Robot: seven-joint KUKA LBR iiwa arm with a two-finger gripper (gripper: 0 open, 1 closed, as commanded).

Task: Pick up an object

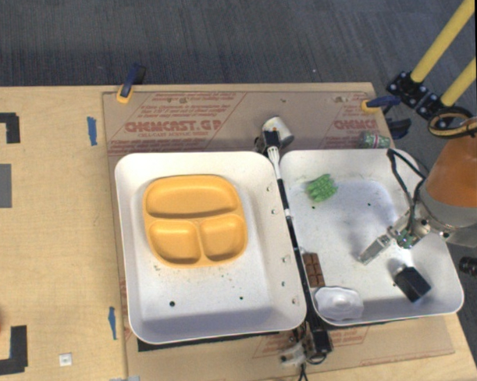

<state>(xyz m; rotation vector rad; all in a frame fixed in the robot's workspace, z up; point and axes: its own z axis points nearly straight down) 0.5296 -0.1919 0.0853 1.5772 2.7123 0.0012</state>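
the arm enters over the right bin (425, 179), orange band above the wrist, and its gripper (385, 245) hangs low over that bin's floor, toward the near-right part. a grey finger (371, 252) slants down-left toward the bin's middle, but i cannot tell whether the claw is spread or pressed together — the tips are too small and partly lost in glare. nothing shows between them, so nothing counts as held. the candidates all lie in or at the right bin: a green piece (321, 188) toward its far-left part, well apart from the gripper; a black block (412, 283) just nearer than the gripper, close to it but seemingly not touching; a clear lid (339, 302) at the near-left corner; and a brown bar (313, 269) at the left wall, beside the divider. left of the right bin, the other bin (138, 228) holds a yellow tray (196, 218) with three compartments, far from the arm. as a judgement, the task is at the reach-down stage: the arm is lowered among the objects, yet no grasp is visible, and the closing, lifting and clearing of the bin are all left to do. the black block looks the likeliest target, being nearest.
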